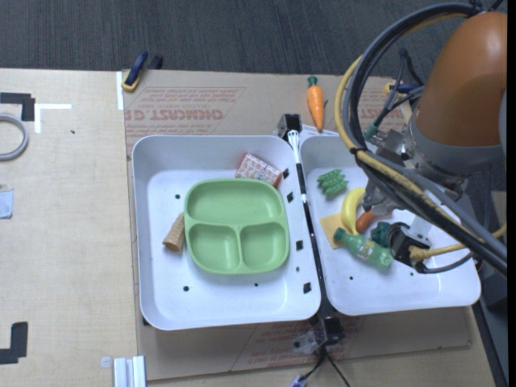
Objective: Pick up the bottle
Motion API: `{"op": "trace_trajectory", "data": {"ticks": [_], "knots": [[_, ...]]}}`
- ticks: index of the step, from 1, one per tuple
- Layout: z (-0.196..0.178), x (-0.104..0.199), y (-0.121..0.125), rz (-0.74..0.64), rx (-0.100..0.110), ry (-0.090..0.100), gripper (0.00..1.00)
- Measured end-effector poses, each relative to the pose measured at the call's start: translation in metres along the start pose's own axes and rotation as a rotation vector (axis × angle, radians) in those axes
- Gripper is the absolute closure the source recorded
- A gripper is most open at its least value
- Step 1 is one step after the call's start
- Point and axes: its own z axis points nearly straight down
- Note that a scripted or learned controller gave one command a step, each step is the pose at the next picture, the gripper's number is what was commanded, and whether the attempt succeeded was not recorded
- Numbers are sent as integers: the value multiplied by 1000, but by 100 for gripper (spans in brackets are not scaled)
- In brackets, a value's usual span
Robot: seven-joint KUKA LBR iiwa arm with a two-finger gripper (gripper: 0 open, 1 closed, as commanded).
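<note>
Grey arm (451, 147), orange band, yellow-black cables

green divided plate (237, 226), banana (350, 209), carrot (315, 103), white bins (153, 240)

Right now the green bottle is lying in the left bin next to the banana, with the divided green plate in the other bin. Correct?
Not quite. The camera view shows the green bottle lying in the right bin, not the left. It does lie next to the banana, and the divided green plate is in the other bin, the left bin.
</note>
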Motion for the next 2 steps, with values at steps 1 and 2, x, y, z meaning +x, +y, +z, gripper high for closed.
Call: {"op": "trace_trajectory", "data": {"ticks": [1,2], "knots": [[101,18,-11,-404,1,0,100],[138,76,-46,-179,1,0,100]]}}
